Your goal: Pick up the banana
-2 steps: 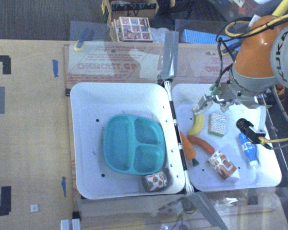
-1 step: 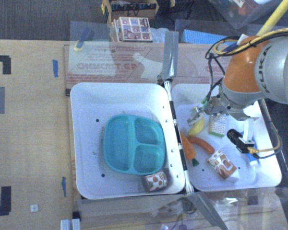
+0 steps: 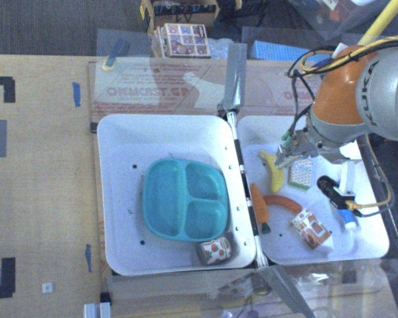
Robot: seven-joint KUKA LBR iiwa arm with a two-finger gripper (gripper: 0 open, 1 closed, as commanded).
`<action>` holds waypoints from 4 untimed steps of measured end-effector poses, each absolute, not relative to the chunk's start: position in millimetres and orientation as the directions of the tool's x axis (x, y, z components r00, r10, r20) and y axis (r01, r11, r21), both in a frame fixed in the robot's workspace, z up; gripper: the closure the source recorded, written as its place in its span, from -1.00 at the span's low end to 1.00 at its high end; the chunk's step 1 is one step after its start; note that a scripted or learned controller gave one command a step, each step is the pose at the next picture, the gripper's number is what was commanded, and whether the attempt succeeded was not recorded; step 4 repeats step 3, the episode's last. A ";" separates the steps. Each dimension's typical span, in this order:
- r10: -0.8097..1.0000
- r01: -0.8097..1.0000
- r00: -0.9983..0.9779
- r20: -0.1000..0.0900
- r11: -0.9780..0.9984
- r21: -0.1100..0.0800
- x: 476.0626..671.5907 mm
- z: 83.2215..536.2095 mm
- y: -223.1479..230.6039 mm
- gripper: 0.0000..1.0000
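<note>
You're looking at a robotics lab here: a KUKA arm (image 3: pixel 368 91) trailing loose cables, two white bins (image 3: pixel 113 138) on a plywood counter (image 3: pixel 40 177) marked with tape, cardboard boxes (image 3: pixel 179 2) dumped on grey carpet behind.

We see a light wooden bench (image 3: pixel 40 177) bearing two shallow white bins side by side, their inner rims touching. The left bin (image 3: pixel 119 138) and the right bin (image 3: pixel 371 244) rest directly on it. Black corner marks (image 3: pixel 5 88) and strips of blue tape (image 3: pixel 76 94) lie on the bare surface to the left.
</note>
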State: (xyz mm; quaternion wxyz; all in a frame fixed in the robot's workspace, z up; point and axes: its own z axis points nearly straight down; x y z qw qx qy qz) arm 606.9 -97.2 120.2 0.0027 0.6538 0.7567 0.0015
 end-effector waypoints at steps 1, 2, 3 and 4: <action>0.989 0.989 -0.145 -0.002 0.145 0.006 606.8 120.1 -97.3 -1.00; 0.995 0.995 -0.102 -0.005 0.102 0.014 613.1 95.0 -99.6 -1.00; 0.995 0.995 -0.098 -0.009 0.099 0.025 615.5 106.8 -102.4 1.00; 0.995 0.995 -0.098 -0.009 0.099 0.025 615.5 106.8 -102.4 1.00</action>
